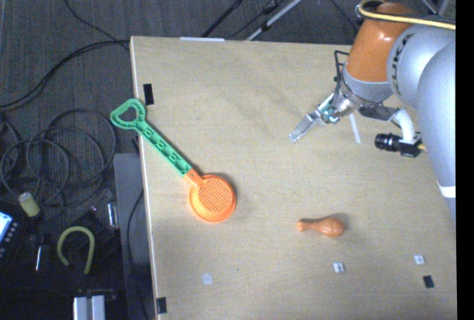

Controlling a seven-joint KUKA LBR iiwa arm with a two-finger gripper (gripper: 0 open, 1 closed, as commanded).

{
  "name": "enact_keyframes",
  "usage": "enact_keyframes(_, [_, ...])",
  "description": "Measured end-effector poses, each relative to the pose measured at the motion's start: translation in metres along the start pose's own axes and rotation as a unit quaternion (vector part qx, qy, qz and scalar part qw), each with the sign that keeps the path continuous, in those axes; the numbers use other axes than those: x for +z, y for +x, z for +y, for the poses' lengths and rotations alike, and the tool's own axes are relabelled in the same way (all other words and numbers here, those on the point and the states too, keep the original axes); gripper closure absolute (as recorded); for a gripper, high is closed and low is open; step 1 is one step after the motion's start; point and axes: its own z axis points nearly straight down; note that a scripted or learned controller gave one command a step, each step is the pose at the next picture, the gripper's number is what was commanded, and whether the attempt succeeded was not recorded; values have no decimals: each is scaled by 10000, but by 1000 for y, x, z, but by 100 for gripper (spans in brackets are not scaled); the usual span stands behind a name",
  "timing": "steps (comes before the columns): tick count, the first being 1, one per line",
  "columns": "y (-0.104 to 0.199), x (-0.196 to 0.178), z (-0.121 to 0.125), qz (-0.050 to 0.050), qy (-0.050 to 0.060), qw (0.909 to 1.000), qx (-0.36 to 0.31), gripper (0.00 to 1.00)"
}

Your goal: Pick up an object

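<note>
The gripper [300,133] hangs over the bare tan bench top [244,81], toward the right of the camera view, with nothing between its fingers. Its pale, slim fingertips [298,135] slant down and to the left and lie so close together that they read as one narrow wedge; whether they are pressed fully together or a little apart cannot be told at this sharpness. Behind them the grey arm [433,96] comes in from the right edge, its orange band [374,44] sitting just above the wrist, and the wrist is tilted so the claw points leftward and downward across the surface. A small black cylindrical fitting [396,142] juts out under the arm.

Below the claw and a little to its right, well apart from it, lies a small orange drumstick-shaped toy [324,226]. Its long axis runs nearly left to right, the thin end pointing left and the bulbous end right.

Farther left lies a toy sieve paddle [178,163], its orange round mesh head near the bench's middle-left and its green handle running up and to the left, so that the looped end overhangs the left edge of the bench.
</note>
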Motion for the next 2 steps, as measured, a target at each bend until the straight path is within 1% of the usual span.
enact_keyframes(1, [0,-10,1,-6,-16,10000,4,100])
enact_keyframes(2, [1,-130,1,0,1,9996,-282,100])
